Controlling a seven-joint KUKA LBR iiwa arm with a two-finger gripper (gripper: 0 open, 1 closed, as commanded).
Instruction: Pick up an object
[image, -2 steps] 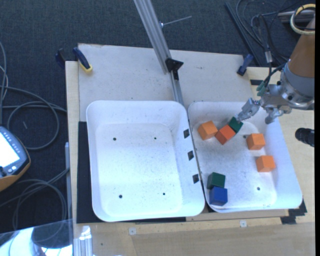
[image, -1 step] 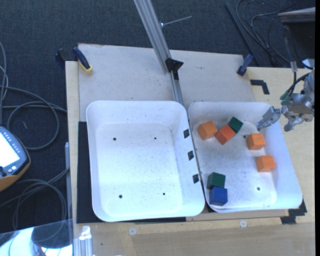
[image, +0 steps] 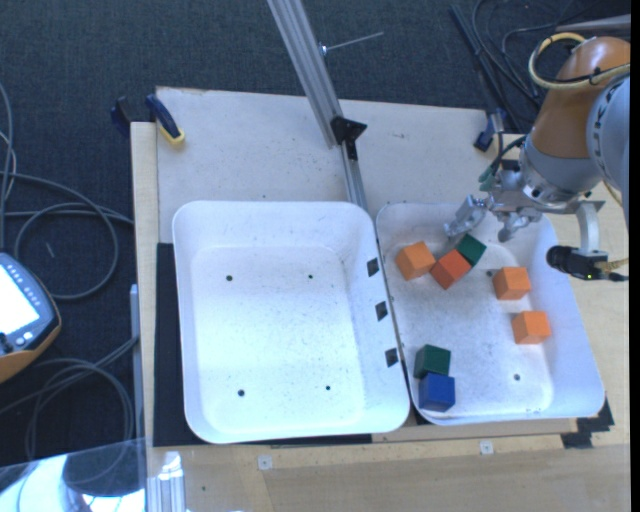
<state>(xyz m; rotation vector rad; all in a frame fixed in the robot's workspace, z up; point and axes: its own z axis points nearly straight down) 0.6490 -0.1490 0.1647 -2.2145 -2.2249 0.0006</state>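
**Poised over the green block in the right bin**

Nearest: blue cube (image: 436, 391) touching a dark green cube (image: 432, 359) by the right bin (image: 570, 395) front rim. Farther back, loose orange cubes, scattered. Farthest: green block (image: 471, 249), tilted, corner against an orange cube (image: 451, 268), no clear long axis, edges skewed to the bin walls. Just above it, gripper (image: 487, 219) spread wide, holding nothing, probably lined up to straddle it.

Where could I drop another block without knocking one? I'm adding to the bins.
The left bin is bare throughout. In the right bin, the patch between the blue block and lower orange block is free. Crowded under the gripper.
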